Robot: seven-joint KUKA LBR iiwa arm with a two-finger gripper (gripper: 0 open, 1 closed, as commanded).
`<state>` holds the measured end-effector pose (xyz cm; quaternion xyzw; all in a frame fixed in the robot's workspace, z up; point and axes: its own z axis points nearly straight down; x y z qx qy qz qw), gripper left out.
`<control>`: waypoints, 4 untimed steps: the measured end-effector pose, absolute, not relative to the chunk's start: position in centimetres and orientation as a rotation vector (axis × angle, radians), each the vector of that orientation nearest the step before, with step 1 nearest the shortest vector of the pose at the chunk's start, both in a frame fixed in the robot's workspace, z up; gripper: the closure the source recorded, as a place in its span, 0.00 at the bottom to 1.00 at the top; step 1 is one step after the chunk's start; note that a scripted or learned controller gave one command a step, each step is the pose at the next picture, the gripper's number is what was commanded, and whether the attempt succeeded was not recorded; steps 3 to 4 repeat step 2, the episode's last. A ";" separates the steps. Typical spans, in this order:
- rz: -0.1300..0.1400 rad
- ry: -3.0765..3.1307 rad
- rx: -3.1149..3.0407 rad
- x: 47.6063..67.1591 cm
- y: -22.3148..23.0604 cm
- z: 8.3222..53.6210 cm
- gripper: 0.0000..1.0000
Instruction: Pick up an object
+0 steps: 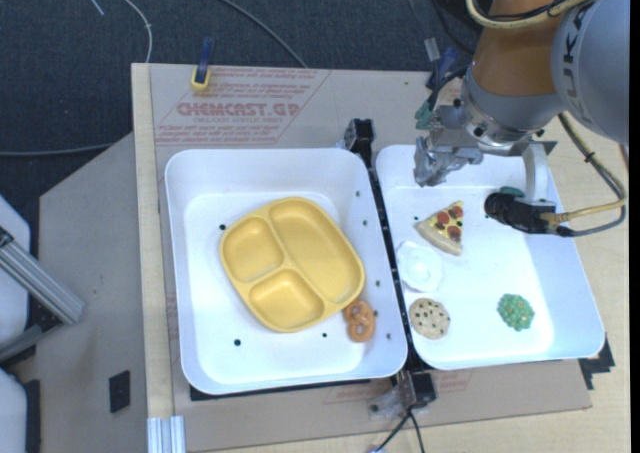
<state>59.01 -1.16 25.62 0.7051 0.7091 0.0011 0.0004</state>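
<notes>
- Hanging over the far end of the right bin (570, 271), the gripper (436, 166) points down; whether its fingers are parted or closed cannot be told, and nothing is seen between them.
- Just below it lies a pizza slice (443, 228), with a white fried egg (418, 265), a cookie (429, 317) and a green broccoli piece (516, 311) nearer the camera.
- Left bin (190, 271) holds a yellow divided plate (290, 263); a pretzel (359, 320) touches its near corner.
</notes>
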 end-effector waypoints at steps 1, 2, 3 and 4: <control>0.004 2.227 2.215 59.8 4.2 25.4 1.00; 0.004 2.227 2.215 60.8 9.0 24.6 1.00; 0.004 2.227 2.215 60.8 9.0 24.6 1.00; 0.004 2.227 2.215 60.8 9.0 24.6 1.00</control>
